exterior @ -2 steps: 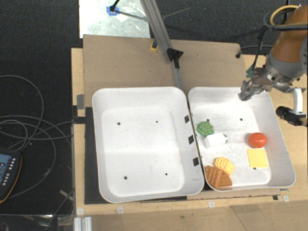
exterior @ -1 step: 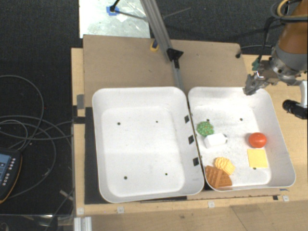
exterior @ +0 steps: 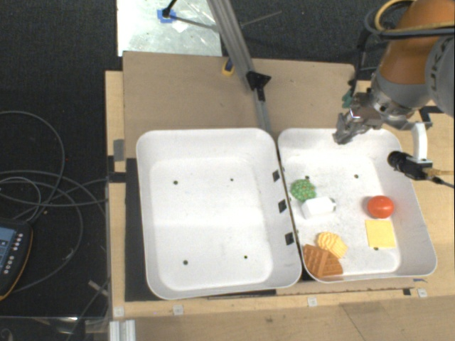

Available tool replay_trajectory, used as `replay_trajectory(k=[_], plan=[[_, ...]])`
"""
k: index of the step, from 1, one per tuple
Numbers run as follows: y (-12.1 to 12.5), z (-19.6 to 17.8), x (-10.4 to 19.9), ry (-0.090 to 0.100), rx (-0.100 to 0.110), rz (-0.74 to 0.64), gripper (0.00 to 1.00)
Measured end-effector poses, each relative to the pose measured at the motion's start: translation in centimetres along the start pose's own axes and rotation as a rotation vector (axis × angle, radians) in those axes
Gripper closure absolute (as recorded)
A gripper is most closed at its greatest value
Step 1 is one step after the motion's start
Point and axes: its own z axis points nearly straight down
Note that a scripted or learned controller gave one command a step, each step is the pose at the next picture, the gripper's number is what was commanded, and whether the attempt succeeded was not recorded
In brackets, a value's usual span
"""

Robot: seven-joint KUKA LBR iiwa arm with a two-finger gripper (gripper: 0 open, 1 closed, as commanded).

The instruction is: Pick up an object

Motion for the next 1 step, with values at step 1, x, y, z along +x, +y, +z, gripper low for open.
replay_trajectory(k=[1], plan=[[0.60, 0.16, 5.30, 0.000, -0.001, 0.000, 1.00]])
